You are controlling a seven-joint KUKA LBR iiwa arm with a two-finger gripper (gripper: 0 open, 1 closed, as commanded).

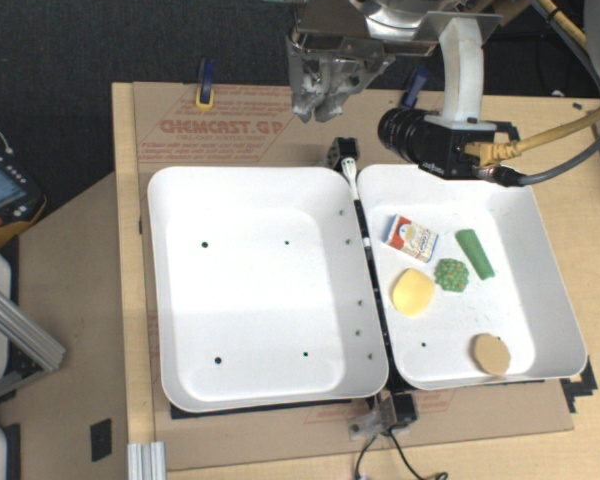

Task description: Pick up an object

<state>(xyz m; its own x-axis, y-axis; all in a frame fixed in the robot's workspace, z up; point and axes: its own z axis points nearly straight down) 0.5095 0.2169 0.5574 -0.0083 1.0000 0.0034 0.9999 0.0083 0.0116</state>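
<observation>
Gripper [321, 96] above bench beyond bins, finger state unclear, carton [411, 237], broccoli [452, 275], lemon [413, 292] in right bin [550, 298]

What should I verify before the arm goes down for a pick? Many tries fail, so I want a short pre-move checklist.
1. Objects available in the right bin: ok, five lie there.
2. Gripper clear of the bins: ok, it hangs above the cardboard behind them.
3. Gripper over a target: not ok, it sits near the left bin's back edge.
4. Jaws open: cannot tell.
5. Target stands free: not ok for the yellow object, close against the green broccoli-like piece; ok for the tan disc.
</observation>
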